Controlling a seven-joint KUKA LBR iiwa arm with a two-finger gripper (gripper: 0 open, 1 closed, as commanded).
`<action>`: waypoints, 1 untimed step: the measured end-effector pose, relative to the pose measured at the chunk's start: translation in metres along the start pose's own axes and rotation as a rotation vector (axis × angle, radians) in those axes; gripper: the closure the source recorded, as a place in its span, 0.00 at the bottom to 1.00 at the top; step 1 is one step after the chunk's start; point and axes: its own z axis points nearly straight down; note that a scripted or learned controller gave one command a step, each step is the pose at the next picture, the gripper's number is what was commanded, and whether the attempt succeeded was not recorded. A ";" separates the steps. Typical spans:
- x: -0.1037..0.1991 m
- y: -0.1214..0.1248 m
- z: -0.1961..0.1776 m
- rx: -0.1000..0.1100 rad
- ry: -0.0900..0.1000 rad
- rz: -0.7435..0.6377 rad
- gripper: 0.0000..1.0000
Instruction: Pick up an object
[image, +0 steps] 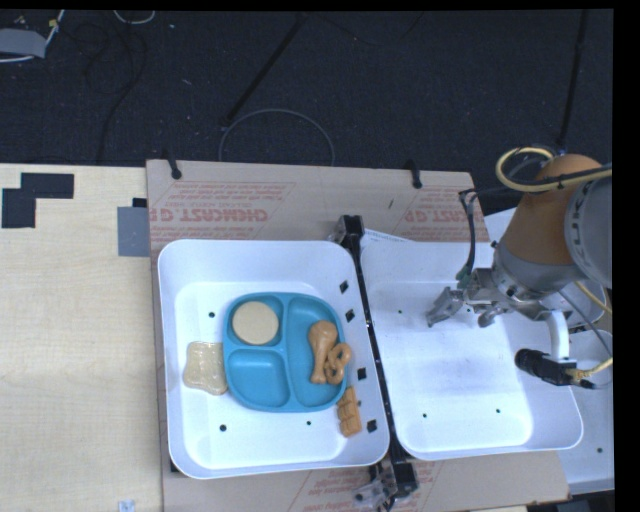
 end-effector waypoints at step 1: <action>0.001 0.000 0.027 -0.003 -0.001 0.000 0.00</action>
